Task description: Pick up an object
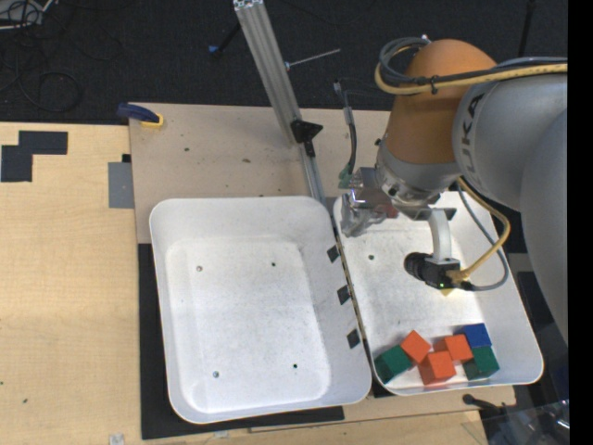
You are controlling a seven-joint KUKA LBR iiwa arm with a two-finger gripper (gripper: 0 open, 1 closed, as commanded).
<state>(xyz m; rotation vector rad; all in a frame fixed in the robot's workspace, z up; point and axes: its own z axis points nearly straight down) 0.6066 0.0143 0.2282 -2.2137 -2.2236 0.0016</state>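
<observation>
At the lower right of the frame, near the bottom edge of the right bin [519, 364], a small group of blocks is seen. Three orange blocks [437, 355], two green blocks [393, 362] and one blue block [476, 335] are packed close together, some of them touching. All of them are lying on the floor of the bin, and none is lifted. Any of these may be taken as the object of the task.

Higher in the frame, above the middle of the same bin, the gripper [355, 213] is found close to the divider between the two bins. It is well apart from the blocks, and nothing is seen between its fingers. The state of the jaws cannot be told, because the fingers are too small and partly covered by the wrist. A black cable part [432, 269] is hanging under the wrist over the bin.

The left bin [176, 221] is seen in the centre left of the frame. Further up, a metal bar [273, 72] is leaning up from the bins toward the top of the frame.

It is judged that the task is not yet done: no object is grasped. The whole pick is left: the gripper must be brought over a block, lowered, closed on it and raised.
</observation>
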